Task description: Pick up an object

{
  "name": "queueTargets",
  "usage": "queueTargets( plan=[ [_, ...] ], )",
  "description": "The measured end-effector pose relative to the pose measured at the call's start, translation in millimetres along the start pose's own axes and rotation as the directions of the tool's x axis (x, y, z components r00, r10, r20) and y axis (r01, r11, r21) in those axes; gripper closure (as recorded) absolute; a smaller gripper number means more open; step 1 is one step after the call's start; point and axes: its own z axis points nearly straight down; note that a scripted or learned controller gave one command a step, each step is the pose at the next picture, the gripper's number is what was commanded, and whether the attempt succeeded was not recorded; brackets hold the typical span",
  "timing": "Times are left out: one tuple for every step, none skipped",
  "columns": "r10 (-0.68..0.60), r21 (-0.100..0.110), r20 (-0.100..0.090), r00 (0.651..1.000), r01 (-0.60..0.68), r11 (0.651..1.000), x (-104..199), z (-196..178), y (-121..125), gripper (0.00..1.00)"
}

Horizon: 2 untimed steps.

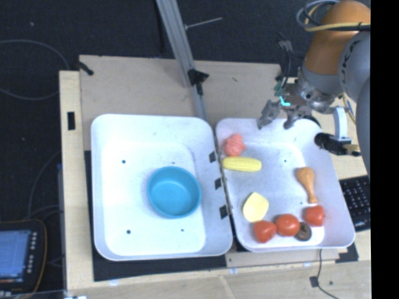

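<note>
Hovering above the shallow white right-hand bin's (324, 161) far rim, the two-finger gripper (277, 118) was spread open, holding nothing, presumably ready to descend.

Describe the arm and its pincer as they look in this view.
The arm is grey with a broad orange band above the wrist. Pale cables loop beside the orange part. The wrist is silvery metal with a small teal light. The pincer has two short dark-grey fingers.

robot lab | bench (156, 83) | white bins (112, 167) | teach pendant (19, 254)
</note>
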Motion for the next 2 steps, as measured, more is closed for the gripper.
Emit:
queueTargets(
  plan=[
    [-0.001, -0.008, 0.001, 1.0, 0.001, 1.0, -0.1, -4.7, 1.7, 0.0],
    [0.006, -0.002, 0.004, 1.0, -0.006, 1.0, -10.8, 42.2, 0.9, 0.0]
  ],
)
